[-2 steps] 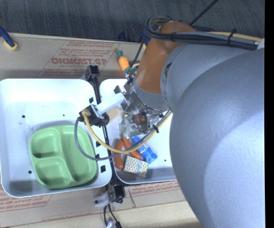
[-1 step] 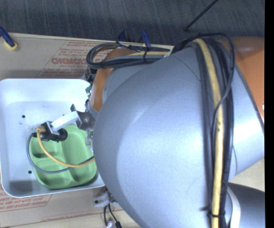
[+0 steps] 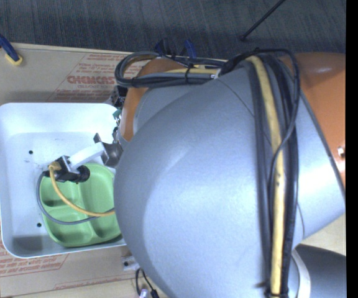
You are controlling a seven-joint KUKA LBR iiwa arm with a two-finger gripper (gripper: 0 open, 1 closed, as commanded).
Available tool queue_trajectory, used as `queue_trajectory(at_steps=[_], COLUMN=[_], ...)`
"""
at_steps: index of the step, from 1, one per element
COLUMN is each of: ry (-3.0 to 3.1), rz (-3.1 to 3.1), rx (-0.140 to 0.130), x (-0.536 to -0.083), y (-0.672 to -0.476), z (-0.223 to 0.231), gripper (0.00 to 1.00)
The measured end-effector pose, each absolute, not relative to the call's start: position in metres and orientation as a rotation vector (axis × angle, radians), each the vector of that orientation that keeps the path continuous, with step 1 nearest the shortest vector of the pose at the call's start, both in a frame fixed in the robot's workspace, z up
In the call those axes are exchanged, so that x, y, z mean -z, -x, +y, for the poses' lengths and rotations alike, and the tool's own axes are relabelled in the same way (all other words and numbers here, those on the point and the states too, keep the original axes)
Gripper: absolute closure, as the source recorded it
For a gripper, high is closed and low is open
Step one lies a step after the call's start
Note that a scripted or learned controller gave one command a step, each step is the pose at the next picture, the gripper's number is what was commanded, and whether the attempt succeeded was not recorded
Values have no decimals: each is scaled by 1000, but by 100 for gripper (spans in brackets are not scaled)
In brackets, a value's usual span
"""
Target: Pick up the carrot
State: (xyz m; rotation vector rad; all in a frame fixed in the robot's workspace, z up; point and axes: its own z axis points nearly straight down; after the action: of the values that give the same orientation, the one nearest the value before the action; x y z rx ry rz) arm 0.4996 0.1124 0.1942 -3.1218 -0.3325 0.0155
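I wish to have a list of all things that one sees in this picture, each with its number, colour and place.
bin: 1, white, left side, on the cardboard
tray: 1, green, with compartments, in the bin's near half
cardboard: 1 sheet, brown with red print, under the bin
clamp: 1, blue with yellow tip, cardboard's far left corner
blue bits: 2, cardboard's far edge by the arm, too small to name
floor: dark grey, beyond the cardboard
arm: 1, grey with orange band, over the centre and right
cables: several, black and yellow, running along the arm
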Motion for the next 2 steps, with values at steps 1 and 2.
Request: queue_trajectory(at_steps=[1,2], ry=[3029,3091], rz=[-821,-536], rx=[-7,-12], x=[-247,-223], y=[-534,-475], z=[31,39], gripper=[100,100])
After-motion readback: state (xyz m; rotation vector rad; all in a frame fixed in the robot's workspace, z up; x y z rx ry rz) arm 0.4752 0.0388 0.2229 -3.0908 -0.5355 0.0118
